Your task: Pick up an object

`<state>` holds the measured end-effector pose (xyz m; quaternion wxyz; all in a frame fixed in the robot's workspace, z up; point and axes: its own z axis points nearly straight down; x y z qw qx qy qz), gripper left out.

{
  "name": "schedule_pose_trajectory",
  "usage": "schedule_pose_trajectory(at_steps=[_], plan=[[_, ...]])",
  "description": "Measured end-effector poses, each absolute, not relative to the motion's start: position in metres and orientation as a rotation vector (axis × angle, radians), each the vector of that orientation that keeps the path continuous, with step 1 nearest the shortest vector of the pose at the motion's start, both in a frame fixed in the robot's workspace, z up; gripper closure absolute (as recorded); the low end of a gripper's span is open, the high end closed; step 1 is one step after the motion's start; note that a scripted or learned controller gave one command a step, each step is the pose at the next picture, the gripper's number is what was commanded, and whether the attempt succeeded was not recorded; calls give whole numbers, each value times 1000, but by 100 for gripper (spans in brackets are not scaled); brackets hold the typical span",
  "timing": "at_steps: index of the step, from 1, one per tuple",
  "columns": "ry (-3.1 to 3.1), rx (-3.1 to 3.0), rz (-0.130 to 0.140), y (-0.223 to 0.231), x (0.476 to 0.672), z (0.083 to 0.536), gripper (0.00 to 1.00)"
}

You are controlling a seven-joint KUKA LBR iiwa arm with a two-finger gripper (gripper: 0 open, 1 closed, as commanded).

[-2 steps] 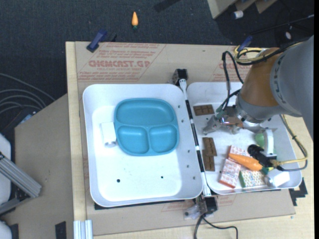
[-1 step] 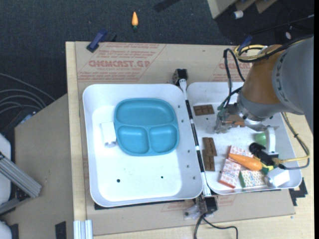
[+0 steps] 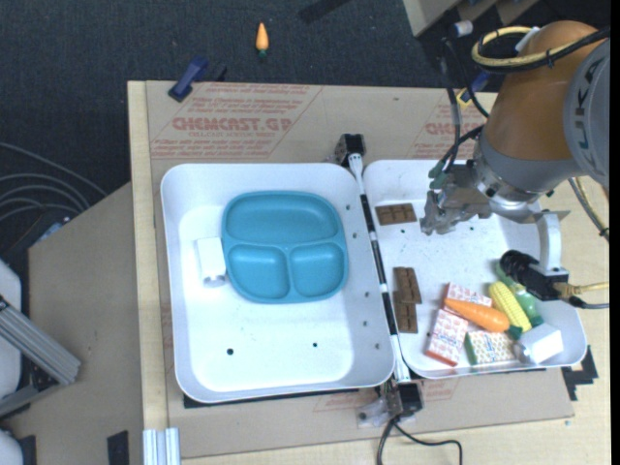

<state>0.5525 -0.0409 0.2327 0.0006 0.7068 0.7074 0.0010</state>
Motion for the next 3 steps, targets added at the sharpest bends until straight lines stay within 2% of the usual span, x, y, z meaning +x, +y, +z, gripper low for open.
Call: schedule_pose_trajectory(at_steps=[1,2,3], plan=[[2222,2221,-1,-41,552,232,0],[2222,2223,-3,-59,482,184,0],[2220,2222,0,-112,508,151,0]])
